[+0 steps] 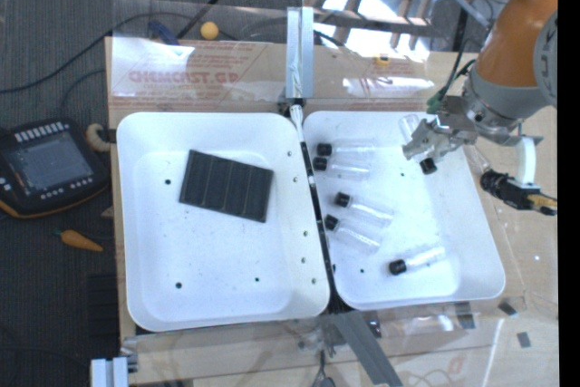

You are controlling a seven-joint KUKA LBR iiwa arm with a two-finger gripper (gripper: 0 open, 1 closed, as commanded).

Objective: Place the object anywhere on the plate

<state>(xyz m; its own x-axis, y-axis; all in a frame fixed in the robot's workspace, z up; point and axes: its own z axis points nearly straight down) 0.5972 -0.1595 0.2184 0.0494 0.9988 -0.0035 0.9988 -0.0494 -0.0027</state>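
Nearest the camera, a capped vial (415, 261) lies in the right bin (471, 276), below the tool (428, 147) and apart from it. 4 more vials lie left of the tool: 2 (344, 149) (343, 164) near the divider, 2 (362, 207) (349, 231) lower down. Another black-capped vial (428, 164) sits at the tool's tip; whether the tool grips it I cannot tell. Well left of the tool, the dark plate (227, 186) rests in the left bin (154, 276).
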